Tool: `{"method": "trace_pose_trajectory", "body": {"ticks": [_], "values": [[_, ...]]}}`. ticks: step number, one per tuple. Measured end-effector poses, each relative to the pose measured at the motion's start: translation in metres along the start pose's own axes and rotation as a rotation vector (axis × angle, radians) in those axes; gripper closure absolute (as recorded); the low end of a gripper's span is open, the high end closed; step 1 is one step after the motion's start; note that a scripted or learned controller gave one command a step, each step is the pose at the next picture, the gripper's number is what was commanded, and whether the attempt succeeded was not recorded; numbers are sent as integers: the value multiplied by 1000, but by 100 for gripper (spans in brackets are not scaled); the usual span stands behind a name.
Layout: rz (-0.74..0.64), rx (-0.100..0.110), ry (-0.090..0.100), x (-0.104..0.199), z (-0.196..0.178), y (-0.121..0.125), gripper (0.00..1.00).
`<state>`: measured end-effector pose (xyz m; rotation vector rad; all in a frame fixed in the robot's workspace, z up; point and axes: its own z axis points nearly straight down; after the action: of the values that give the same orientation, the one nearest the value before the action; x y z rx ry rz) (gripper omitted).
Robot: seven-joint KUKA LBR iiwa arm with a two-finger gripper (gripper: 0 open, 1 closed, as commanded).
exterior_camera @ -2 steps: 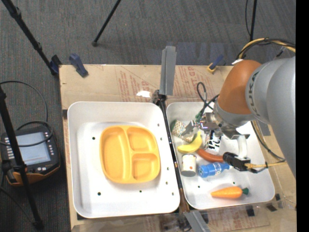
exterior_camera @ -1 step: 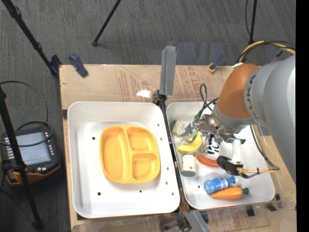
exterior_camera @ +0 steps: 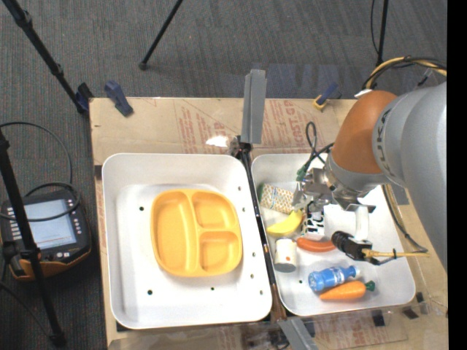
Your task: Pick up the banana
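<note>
The yellow banana (exterior_camera: 285, 226) lies in the right bin (exterior_camera: 398, 268), near its left wall, curved with its tip pointing up and to the right. My gripper (exterior_camera: 308, 204) hangs right over that upper tip, very close to it or touching it. The wrist and the orange band rise from there toward the right. The view does not show the banana lifted off the bin floor.
Close around the banana are a patterned packet (exterior_camera: 276, 197), a white cup (exterior_camera: 284, 254), a red sausage (exterior_camera: 315, 245) and a black-and-white object (exterior_camera: 315, 224). A blue bottle (exterior_camera: 330, 276) and a carrot (exterior_camera: 343, 291) lie nearer the front. The left bin (exterior_camera: 124, 283) holds a yellow divided plate (exterior_camera: 195, 232).
</note>
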<state>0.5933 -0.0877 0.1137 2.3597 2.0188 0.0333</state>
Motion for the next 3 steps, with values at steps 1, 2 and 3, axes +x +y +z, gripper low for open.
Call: {"method": "trace_pose_trajectory", "body": {"ticks": [1, 2, 3], "values": [[145, 53, 2, 30, -72, -70, 100], [-59, 52, 7, 41, -143, -104, 100], [-390, 51, 16, 49, -75, -124, 100]]}}
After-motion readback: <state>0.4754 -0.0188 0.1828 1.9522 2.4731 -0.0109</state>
